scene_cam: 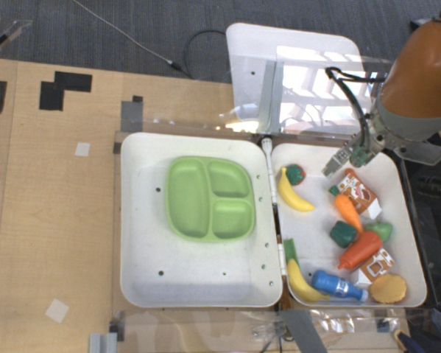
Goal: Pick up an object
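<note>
Bottle (338,286) & banana (302,280) lay at right bin (417,241) front; gripper (352,158) hovered over carton (356,194), grip state unclear; plate (209,199) in left bin (140,234).

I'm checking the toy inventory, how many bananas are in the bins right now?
2. One banana lies near the upper left of the right bin, beside the divider. The other banana lies at its bottom left corner, touching the blue bottle. Others could hide under the clutter.
</note>
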`<state>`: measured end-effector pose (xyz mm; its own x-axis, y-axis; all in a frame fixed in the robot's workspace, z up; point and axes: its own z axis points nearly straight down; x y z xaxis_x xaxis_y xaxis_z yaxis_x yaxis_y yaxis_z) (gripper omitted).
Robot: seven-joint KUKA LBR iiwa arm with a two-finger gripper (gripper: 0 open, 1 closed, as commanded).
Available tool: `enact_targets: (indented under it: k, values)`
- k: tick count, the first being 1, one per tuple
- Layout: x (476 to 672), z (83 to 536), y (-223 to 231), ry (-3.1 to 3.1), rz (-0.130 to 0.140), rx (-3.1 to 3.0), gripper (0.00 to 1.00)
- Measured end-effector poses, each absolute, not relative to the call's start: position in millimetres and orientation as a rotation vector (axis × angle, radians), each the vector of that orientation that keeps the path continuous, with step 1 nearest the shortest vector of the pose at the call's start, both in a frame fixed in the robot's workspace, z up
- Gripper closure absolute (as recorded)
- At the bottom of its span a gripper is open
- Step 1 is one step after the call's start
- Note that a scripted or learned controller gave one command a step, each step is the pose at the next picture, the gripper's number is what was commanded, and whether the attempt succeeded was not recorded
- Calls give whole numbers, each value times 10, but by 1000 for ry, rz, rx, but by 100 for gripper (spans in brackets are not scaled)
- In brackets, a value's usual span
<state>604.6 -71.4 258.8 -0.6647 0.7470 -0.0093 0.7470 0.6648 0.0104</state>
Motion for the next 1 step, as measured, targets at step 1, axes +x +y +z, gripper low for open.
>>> enact_targets:
  k: [1]
  values:
    - [5371, 1511, -1270, 2981, -3, 1005, 100]
